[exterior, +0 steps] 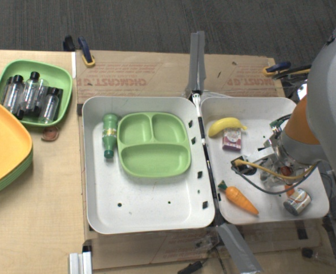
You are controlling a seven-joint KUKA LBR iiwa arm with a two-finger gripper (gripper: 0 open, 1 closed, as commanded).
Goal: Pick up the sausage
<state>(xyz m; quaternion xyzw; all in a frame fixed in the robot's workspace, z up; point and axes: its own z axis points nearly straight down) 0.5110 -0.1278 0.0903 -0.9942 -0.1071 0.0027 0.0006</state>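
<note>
My gripper [276,172] is down in the right bin [253,110], near its right side, below the orange band of the wrist and a loop of black cable. A small reddish-brown piece [291,191], which may be the sausage, peeks out just below the gripper and touches the top of a silver can [298,203]. Most of that piece is hidden by the gripper and the cables. I cannot tell whether anything is held.
The right bin also holds a banana [227,125], a small purple and white box [232,139] and a carrot [241,200]. In the left bin lie a green divided plate [154,144] and a green bottle [109,135]. A green tray of bottles [33,93] and yellow plates [2,147] sit far left.
</note>
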